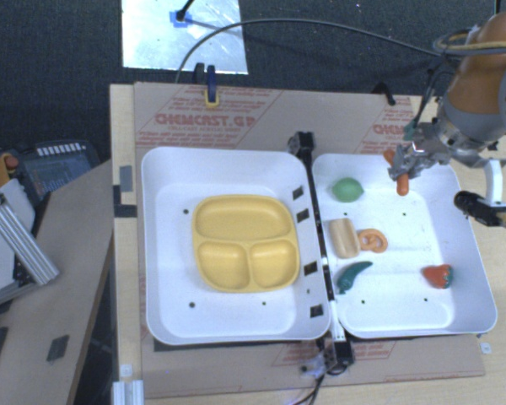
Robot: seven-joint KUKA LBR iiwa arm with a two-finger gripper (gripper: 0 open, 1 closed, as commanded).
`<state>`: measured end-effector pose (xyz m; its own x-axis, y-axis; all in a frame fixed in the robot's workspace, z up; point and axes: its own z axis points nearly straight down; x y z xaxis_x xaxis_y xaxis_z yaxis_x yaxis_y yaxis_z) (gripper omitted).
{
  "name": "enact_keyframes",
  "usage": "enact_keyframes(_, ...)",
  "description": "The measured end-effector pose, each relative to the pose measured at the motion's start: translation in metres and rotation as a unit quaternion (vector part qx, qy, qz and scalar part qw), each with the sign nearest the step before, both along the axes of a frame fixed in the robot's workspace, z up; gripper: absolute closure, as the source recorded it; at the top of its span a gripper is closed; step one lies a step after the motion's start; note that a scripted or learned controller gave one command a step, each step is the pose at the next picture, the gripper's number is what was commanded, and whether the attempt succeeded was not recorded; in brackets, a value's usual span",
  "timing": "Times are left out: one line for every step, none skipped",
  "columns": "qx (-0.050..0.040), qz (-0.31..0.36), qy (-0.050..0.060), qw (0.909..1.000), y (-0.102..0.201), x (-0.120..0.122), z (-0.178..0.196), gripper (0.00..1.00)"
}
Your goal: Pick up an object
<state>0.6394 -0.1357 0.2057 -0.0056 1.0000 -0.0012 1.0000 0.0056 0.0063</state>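
My gripper [403,172] hangs over the far part of the right bin [468,251], above its floor. A small orange object [402,186] sits between the fingers and pokes out below them, lifted off the bin. Lying in the right bin are a green round object [347,190], a tan block [344,238], an orange ring-shaped piece [373,241], a dark green pepper-like piece [352,275] and a red object [437,276].
The left bin [164,226] holds a yellow divided tray [243,243]. A black divider with clips [314,226] runs between the bins. A black fitting [476,205] juts over the right bin's right rim. Cables cross the bench behind the bins.
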Motion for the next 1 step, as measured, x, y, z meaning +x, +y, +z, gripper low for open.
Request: enact_keyframes(-0.0002,0.000,-0.001,1.0000,-0.0002,0.0015,0.0546,1.00)
